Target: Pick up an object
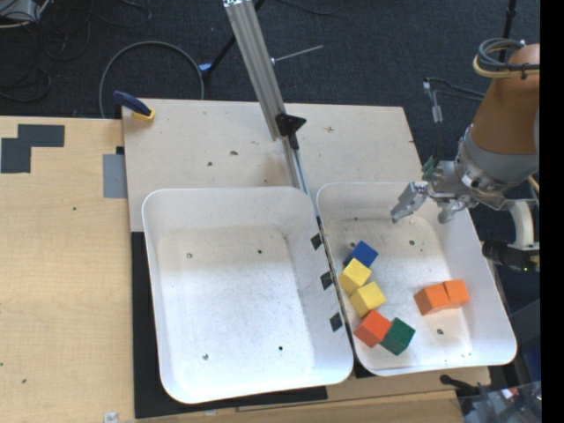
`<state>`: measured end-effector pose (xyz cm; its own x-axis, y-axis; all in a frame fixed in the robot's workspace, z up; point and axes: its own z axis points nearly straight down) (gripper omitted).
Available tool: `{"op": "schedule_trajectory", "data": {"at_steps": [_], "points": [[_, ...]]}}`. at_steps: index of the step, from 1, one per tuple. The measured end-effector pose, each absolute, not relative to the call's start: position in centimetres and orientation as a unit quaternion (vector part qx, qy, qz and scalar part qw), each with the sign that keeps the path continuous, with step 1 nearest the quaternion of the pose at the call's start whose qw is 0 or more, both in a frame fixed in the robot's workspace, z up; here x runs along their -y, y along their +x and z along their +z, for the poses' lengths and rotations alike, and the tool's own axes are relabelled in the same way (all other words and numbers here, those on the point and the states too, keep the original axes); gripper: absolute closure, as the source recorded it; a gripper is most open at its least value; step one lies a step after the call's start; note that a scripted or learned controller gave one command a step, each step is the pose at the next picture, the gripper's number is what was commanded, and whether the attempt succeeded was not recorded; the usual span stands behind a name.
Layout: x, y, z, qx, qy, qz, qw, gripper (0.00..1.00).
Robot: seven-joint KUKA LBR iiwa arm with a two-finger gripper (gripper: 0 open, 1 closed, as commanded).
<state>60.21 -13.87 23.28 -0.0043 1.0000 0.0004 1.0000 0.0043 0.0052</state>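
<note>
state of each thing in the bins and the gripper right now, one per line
gripper: open, above the right bin's far end, holding nothing
blue cube: resting on the bin floor
two yellow cubes: side by side, touching
red cube: against the green cube
orange block: lying apart
left bin: holds no objects

Two shallow white plastic bins sit side by side on a pale wooden surface [53, 263]. The left bin [167, 227] touches the right bin [493, 324] along a shared edge. In the right bin, a row of small blocks runs along its left wall: a blue cube [365, 254] farthest back, then a yellow cube [355, 274], a second yellow cube [369, 297], a red cube [374, 328], and a green cube [398, 336] just right of it at the front. An orange rectangular block [441, 296] lies apart, further right. The gripper [429, 207] hangs over the bin's back part. A slanted aluminium rail [256, 51] stands behind the bins.
</note>
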Motion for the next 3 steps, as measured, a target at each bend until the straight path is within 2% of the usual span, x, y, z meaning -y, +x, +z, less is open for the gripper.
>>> {"op": "schedule_trajectory", "data": {"at_steps": [1,2,3], "points": [[11.5,66.7,15.0,-0.708,0.706,-0.0016,-0.003,0.0],[8.3,65.3,19.3,-0.708,0.706,0.0002,-0.001,0.0],[16.3,58.2,12.6,-0.704,0.711,-0.0033,-0.002,0.0]]}}
